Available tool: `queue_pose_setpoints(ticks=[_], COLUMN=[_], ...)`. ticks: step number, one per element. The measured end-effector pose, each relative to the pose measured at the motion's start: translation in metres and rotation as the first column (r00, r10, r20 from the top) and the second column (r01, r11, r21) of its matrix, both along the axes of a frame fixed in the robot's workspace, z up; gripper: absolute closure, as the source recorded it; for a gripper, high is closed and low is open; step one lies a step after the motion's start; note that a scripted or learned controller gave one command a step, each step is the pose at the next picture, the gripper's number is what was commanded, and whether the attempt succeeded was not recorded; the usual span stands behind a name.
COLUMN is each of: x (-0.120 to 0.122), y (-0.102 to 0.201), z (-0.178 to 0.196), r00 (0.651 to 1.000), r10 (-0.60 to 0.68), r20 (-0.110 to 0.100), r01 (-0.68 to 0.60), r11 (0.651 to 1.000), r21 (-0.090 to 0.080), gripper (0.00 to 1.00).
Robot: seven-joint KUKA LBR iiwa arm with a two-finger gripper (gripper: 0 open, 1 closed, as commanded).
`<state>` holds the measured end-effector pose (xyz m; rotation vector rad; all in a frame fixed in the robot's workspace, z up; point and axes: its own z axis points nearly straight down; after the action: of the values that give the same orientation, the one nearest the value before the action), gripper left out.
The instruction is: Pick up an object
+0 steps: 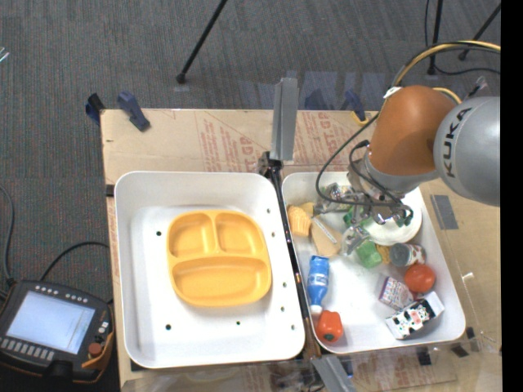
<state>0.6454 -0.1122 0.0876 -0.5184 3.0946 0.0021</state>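
Observation:
The right bin [452, 288] holds several small items. My gripper [359, 232] hangs low over its upper middle, under the orange wrist band [409, 133]. Just below it and to the right lies a green block [369, 255]. To its left are a beige wedge [324, 239] and a yellow piece [300, 217]. A white bowl [402, 230] sits to its right, partly hidden by the wrist. Further down lie a blue bottle [318, 279], an orange-red item [329, 326], a red ball [420, 278] and a cow-patterned box [414, 316]. I see nothing held.
The left bin [139, 219] holds a yellow divided plate [219, 257]. A grey upright post [284, 125] stands behind the seam between the bins. A small patterned carton [394, 291] and a grey can [402, 255] lie near the red ball. A teach pendant [49, 325] sits at the lower left.

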Motion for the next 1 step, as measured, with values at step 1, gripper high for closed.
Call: queue_pose_setpoints(ticks=[1], x=[0.0002], y=[-0.0384], z=[0.0], r00=[0.999], r10=[-0.05], r20=[-0.001], r01=[0.05], r11=[0.999], r21=[0.002], gripper=[0.0])
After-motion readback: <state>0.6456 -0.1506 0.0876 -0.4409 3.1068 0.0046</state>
